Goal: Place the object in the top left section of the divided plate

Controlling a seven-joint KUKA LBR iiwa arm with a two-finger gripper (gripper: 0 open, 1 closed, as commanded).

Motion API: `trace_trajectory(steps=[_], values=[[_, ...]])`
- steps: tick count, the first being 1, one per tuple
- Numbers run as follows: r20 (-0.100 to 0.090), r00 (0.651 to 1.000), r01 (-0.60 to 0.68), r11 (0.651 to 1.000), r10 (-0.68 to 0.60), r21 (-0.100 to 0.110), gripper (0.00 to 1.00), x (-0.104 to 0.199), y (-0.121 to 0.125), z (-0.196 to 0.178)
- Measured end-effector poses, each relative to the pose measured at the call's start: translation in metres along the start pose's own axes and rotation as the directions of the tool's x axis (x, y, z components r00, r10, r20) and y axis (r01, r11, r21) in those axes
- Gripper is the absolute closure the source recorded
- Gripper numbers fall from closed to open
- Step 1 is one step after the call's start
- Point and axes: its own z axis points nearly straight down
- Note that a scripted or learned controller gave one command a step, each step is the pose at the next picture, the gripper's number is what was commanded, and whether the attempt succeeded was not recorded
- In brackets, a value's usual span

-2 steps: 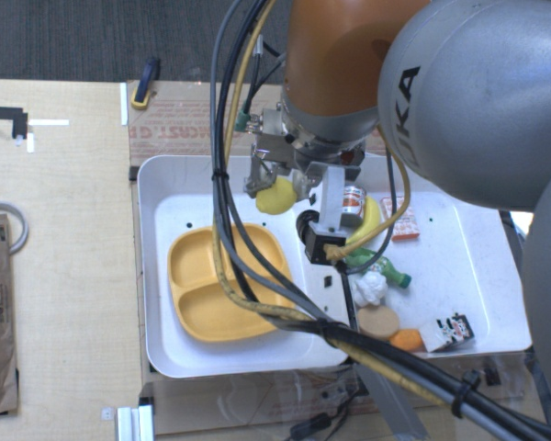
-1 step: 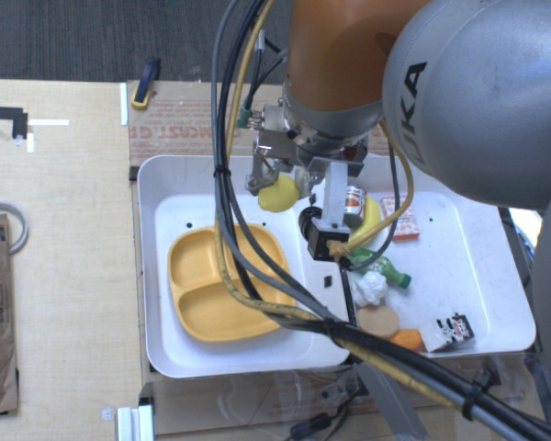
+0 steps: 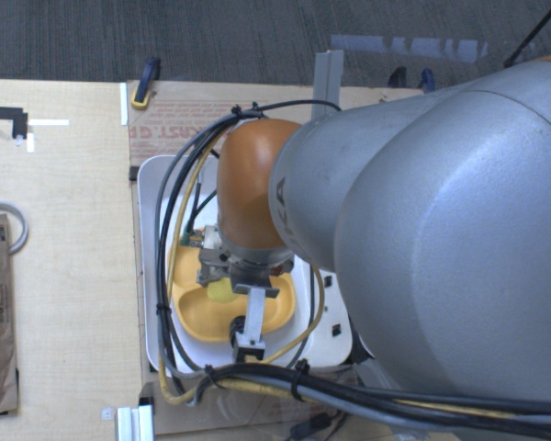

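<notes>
1. One white bin (image 3: 152, 246) near the tabletop's front edge holds the yellow divided plate (image 3: 195, 312).
2. Hovering low over it, the hand (image 3: 248, 333); open or closed, I cannot tell.
3. Pale yellow object (image 3: 220, 290) seemingly rests on the plate already; which section is unclear, so placement looks unconfirmed.

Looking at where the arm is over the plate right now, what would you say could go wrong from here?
1. The arm hides most of the yellow plate, so the top left section cannot be checked; a drop may land in the wrong section.
2. A pale yellow object sits at the gripper; whether it is gripped is unclear, so it may slip.
3. Cables loop close to the white bin rim and might snag.
</notes>
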Motion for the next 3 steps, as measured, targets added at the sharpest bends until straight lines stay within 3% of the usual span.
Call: trace_trajectory(steps=[1,2,3], values=[[-0.001,0.927,-0.375,0.927,0.375,-0.002,1.00,-0.022,0.052,-0.189],[0.000,0.860,-0.511,0.860,0.511,0.000,1.00,-0.027,0.006,-0.085],[-0.001,0.877,-0.480,0.877,0.480,-0.001,1.00,-0.067,0.054,-0.199]])
